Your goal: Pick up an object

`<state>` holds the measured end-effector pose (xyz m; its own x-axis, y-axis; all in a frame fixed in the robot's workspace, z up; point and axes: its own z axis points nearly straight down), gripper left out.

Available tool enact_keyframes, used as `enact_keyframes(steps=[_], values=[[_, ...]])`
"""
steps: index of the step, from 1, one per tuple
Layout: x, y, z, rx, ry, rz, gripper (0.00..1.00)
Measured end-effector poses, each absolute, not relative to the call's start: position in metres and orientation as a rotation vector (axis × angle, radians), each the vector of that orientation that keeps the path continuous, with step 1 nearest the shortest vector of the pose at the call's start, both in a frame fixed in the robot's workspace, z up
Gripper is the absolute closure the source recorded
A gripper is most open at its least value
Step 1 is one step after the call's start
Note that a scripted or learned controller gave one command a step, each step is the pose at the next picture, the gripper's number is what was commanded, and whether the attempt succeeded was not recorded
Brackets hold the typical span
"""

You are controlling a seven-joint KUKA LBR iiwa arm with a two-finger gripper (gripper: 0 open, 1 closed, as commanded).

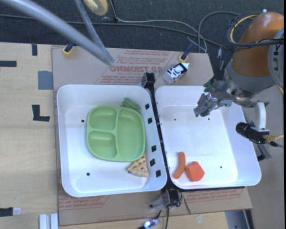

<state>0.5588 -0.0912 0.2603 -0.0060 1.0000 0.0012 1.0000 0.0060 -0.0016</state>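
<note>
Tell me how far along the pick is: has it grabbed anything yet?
Nothing looks picked. The gripper hovers over the right bin, at its far part, apart from the orange sausage and red block near its front. Still left: reach one, grasp, lift.

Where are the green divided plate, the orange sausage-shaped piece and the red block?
Green divided plate (117,132), camera view, middle ridge.
Orange sausage-shaped piece (180,164), camera view, mid-length.
Red block (194,171), camera view, top face.
</note>
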Motion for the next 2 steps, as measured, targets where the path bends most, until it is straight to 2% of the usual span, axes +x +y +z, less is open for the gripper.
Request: enact_keyframes(steps=[2], values=[[0.574, 0.009, 0.227, -2.213, -2.226, 0.003, 1.0]])
